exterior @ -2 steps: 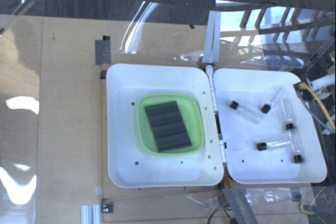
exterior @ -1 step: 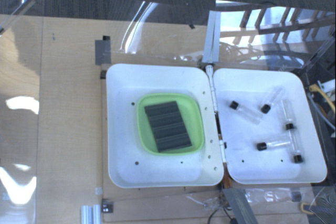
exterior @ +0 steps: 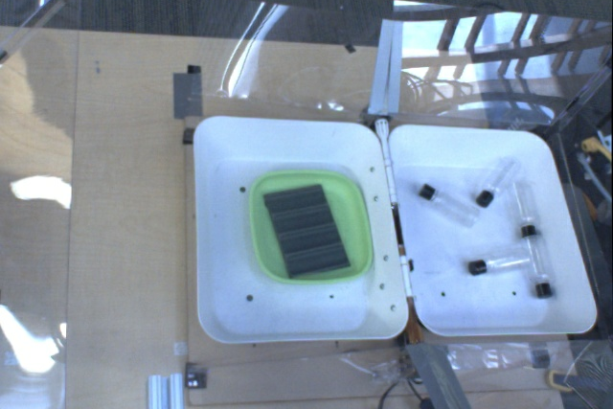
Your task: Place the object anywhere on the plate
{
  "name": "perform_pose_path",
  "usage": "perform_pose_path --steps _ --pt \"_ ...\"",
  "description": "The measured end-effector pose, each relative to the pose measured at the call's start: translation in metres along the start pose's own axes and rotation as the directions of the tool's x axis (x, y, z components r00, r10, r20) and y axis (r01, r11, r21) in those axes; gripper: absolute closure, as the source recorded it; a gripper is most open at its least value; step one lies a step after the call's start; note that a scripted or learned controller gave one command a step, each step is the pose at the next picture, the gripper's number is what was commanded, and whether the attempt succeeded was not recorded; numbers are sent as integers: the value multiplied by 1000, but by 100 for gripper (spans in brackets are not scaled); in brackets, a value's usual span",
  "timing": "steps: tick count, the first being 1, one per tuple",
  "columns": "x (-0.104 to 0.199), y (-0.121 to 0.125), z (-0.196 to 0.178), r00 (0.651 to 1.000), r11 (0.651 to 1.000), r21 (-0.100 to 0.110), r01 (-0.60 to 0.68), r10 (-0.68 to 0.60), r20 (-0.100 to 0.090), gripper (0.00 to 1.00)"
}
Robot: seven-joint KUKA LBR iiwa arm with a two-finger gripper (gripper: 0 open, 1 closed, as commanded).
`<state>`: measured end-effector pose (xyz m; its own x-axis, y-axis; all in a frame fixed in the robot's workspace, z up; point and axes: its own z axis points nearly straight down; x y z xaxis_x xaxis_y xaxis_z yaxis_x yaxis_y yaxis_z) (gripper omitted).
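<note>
A light green square plate lies in the left white bin. A dark grey ribbed rectangular block rests flat on the plate, slightly turned. In the right white bin lie several clear plastic vials with black caps: one at the upper left, one near the top, one on the right, one low in the middle and one at the lower right.
A metal post stands behind the seam between the bins. A small dark bracket sits on the wooden bench behind the left bin. Cables and clear packaging lie at the front edge.
</note>
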<state>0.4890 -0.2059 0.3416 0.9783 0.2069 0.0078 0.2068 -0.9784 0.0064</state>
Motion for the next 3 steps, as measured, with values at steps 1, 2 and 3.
perform_pose_path --steps 1,2,3 --pt "15 2 68 1000 1000 6 -3 2 6 0" --pt "9 2 -22 1000 1000 -1 1 -1 -2 0" --pt "24 4 53 1000 1000 6 -2 2 7 0"
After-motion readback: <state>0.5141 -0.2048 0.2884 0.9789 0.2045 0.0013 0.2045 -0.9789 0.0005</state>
